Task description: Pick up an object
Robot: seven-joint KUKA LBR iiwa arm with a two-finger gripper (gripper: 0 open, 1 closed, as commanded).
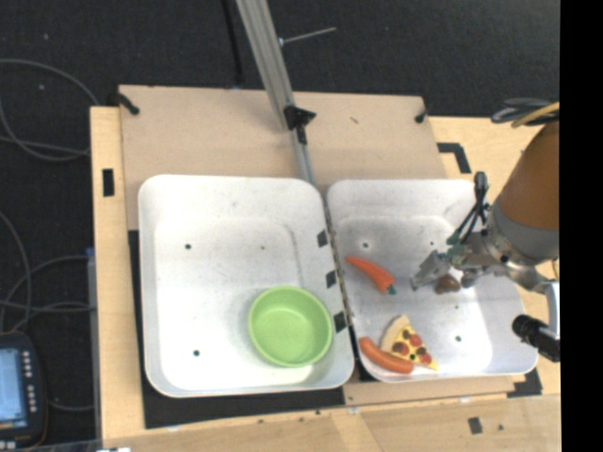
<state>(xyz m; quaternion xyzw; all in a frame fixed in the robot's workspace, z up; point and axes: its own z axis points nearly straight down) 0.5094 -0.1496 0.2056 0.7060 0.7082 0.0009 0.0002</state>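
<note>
- Camera view: the carrot [370,273] lies in the right bin [405,201], near its left wall; it looks light, stiff and smooth, so a hold across the thick orange middle seems best
- It is orange, with a green tip pointing right
- The end effector [435,276] is just right of it, low; whether its fingers are spread I cannot tell
- Pizza slice [407,340] and sausage [384,356] lie nearer
</note>
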